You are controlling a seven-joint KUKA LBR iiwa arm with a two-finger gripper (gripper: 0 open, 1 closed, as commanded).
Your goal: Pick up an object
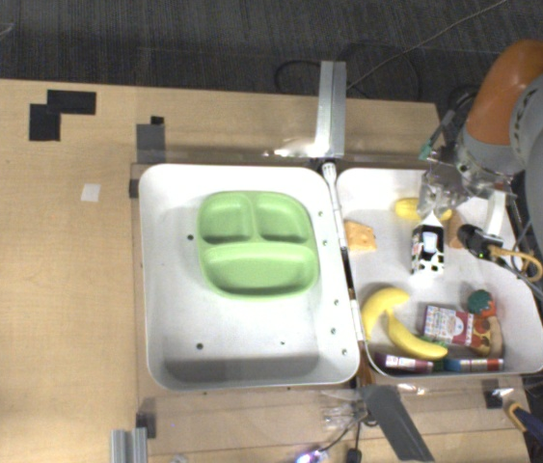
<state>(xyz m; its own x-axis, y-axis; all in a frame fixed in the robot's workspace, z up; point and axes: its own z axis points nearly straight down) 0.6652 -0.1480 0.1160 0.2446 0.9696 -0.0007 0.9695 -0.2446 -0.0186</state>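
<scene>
Gripper point(437, 199) hung over the right bin point(541, 350), finger state couldn't be told. Black-and-white carton point(427, 246) stood upright just below the gripper, on the near side of it, long axis vertical; small yellow item point(405, 208) just left.
</scene>
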